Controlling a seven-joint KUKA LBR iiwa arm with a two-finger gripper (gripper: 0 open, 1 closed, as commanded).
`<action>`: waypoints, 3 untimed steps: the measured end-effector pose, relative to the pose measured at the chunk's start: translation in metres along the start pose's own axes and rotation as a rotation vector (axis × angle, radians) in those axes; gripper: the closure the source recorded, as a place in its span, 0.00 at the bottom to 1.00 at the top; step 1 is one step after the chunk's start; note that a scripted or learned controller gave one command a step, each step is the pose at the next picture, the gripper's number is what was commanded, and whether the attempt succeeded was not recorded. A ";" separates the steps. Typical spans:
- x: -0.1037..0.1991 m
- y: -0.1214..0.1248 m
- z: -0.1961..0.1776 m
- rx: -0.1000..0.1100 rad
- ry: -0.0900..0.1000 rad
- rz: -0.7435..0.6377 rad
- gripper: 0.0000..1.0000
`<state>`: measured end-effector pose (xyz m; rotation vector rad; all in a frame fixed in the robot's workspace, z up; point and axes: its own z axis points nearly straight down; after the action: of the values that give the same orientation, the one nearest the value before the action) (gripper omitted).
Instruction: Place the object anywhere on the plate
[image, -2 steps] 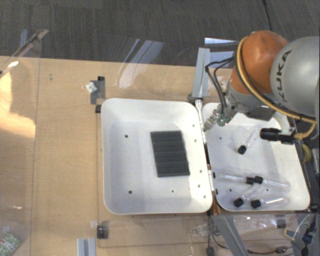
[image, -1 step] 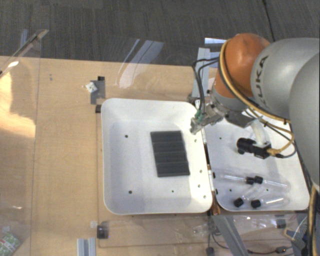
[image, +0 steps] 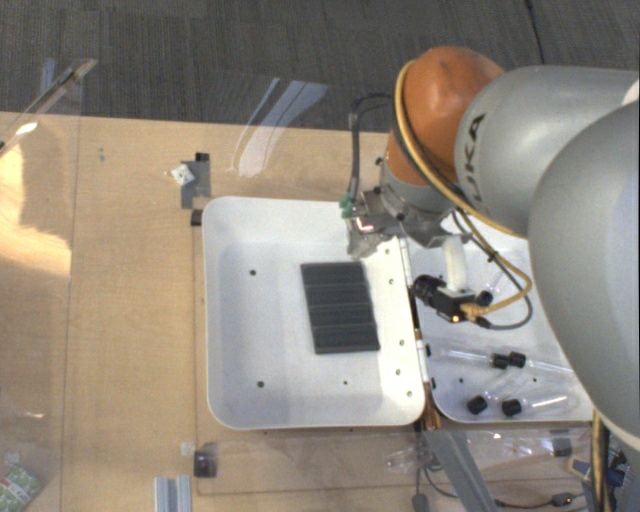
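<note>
Because the likely objects, small black-capped tubes (image: 505, 360), lie loose in the near part of the right bin (image: 450, 408), I judge one could roll or slip out of a pinch. The dark ribbed plate (image: 341, 307) sits flat in the left bin (image: 235, 330), right of its middle. My gripper (image: 362, 228) hangs over that bin's far right corner; whether it is apart, together or carrying anything I cannot tell. A drop from there could miss the plate. Farther off lie the pale wooden bench (image: 110, 300) and grey carpet (image: 200, 40).
</note>
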<state>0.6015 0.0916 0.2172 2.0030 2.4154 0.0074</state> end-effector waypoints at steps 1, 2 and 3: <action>0.066 0.013 0.053 0.005 0.000 0.285 1.00; 0.110 0.040 0.016 0.001 0.001 -0.024 1.00; 0.116 0.070 -0.004 0.004 -0.003 0.895 1.00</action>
<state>0.6491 0.2185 0.2219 2.8536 1.3124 0.0019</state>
